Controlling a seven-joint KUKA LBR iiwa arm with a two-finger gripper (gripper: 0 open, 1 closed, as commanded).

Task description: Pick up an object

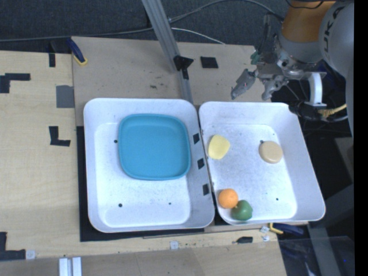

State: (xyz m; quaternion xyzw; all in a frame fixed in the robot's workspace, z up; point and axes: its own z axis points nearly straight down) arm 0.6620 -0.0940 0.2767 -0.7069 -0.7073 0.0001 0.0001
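The right bin holds a pale yellow object near its left wall, a tan round object toward the right, and an orange ball touching a green object at the front. My gripper hangs above the back rim of the right bin, open, with nothing between its fingers. It is well behind and above all the objects.
The left bin carries a blue square plate. A grey metal pole slants up from between the bins at the back. Cables run across the dark floor behind the bench.
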